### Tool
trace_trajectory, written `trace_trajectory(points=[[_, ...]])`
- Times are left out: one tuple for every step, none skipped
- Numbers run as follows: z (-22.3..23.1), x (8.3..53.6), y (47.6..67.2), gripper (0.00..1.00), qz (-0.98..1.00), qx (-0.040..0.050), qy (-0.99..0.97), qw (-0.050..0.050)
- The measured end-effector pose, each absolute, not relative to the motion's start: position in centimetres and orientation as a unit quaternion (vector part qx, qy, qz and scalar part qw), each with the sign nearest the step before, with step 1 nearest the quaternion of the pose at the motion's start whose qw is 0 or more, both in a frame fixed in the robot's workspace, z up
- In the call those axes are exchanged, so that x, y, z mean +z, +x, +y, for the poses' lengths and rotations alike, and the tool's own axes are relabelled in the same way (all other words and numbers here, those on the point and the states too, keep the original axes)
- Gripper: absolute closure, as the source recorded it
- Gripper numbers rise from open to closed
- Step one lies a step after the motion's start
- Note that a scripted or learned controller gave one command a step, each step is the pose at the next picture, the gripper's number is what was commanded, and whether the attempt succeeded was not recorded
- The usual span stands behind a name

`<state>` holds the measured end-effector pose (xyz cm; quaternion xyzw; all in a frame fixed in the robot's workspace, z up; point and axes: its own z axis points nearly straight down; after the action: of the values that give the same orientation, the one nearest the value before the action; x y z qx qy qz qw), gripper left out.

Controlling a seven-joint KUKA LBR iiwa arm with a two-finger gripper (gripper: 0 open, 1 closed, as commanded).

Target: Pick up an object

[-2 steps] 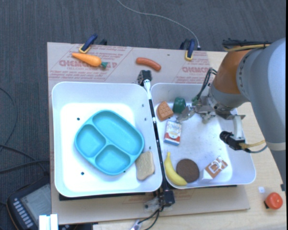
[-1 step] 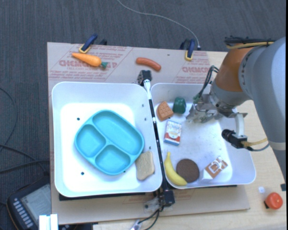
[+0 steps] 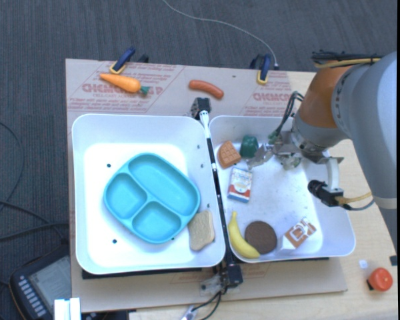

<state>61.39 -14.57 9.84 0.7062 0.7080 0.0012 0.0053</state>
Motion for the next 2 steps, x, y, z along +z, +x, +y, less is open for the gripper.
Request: trace_trajectory(points=[[-12.7,8.8,57.3,0.00,0.707,0.0014,0.708,0.006],[-10.1,8.8,60.8,0.00,0.707,0.0011,0.707,0.004]])
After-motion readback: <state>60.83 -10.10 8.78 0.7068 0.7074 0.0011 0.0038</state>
